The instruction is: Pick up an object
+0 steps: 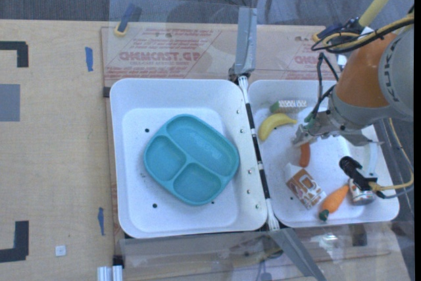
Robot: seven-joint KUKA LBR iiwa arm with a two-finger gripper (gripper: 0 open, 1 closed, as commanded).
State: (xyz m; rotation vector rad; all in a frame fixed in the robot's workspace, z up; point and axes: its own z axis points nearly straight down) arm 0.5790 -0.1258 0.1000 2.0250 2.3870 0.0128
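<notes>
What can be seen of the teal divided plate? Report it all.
The teal divided plastic plate is a rounded tray with three compartments: one long section along its upper right, two smaller ones at left and bottom. It looks smooth and glossy, with nothing in it. It lies flat and turned at an angle on the floor of the left white bin, apart from the walls, nothing else touching it.

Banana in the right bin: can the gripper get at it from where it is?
Probably yes. The banana lies uncovered in the right bin, just left of the gripper, with open floor around it. The bin divider close on its left could crowd a finger.
</notes>
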